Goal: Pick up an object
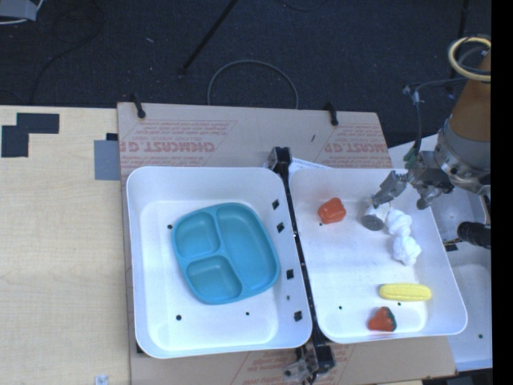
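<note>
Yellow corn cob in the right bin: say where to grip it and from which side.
Grip the corn cob at its middle, coming straight down, fingers closing across its narrow width. It lies flat, long axis left-right, apart from the strawberry below, so both long sides look open.

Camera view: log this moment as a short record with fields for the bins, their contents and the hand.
left bin: blue divided tray
right bin: orange block, white crumpled cloth, yellow corn cob, red strawberry-like toy
hand: above the right bin's far right area, fingers spread, nothing between them
nearest item to hand: white crumpled cloth
task state: no object picked up yet
</note>
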Action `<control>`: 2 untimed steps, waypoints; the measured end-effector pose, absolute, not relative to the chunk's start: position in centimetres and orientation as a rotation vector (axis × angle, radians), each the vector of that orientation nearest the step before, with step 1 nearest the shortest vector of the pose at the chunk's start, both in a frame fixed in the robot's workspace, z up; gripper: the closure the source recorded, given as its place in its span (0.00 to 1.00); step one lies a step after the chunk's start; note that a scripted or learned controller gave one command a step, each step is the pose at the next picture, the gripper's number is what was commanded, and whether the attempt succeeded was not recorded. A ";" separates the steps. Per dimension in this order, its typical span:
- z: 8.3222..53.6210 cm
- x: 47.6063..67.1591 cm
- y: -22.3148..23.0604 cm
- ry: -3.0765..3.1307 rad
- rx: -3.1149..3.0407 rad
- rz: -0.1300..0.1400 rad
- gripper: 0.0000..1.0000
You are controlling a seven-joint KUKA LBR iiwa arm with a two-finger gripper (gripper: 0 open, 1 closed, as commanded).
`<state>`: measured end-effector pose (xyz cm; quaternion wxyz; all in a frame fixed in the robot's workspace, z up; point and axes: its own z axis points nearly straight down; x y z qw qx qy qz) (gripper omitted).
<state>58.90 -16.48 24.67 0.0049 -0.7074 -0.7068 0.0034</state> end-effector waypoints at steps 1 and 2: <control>25.2 59.1 -16.5 -2.221 -2.220 0.001 0.00; 19.1 59.6 -16.6 -2.216 -2.216 0.007 0.00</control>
